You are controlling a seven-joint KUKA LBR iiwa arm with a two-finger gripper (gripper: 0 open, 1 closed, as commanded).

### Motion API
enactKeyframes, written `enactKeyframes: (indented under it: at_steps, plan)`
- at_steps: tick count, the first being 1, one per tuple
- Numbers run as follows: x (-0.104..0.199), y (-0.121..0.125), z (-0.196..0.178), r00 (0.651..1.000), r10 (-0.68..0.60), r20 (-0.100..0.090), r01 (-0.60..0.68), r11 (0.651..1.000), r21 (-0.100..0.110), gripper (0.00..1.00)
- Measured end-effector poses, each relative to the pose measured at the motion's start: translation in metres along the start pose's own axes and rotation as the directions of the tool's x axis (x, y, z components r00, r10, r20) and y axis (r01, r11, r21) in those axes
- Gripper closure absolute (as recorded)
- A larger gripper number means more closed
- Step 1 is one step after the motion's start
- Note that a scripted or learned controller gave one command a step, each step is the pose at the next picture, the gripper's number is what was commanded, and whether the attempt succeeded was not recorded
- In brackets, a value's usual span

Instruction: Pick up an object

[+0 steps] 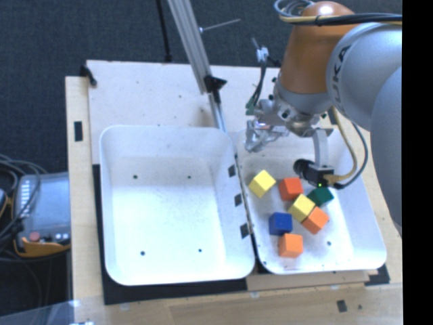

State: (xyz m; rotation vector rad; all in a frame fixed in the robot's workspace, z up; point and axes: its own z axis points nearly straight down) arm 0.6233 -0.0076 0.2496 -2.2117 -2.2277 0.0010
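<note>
Hovering hand [260, 135] above right bin [362, 239], coloured blocks [292, 212] below

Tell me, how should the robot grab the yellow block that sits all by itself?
Probably from straight above, pinching two opposite flat sides of the yellow block. It lies apart from the other blocks in the right bin, with free room around it. The gripper hangs near, just behind it.

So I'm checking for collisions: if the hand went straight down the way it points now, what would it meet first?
Probably bare floor of the right bin near its back wall, a little behind the yellow block. The hand hangs above that spot, though depth is unclear.
</note>
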Motion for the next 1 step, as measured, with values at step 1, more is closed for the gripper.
enactKeyframes:
  at_steps: [1]
  plan:
    - [0.0543, -0.0002, -0.0066, 1.000, -0.001, 0.000, 0.001, 1.000, -0.004, 1.00]
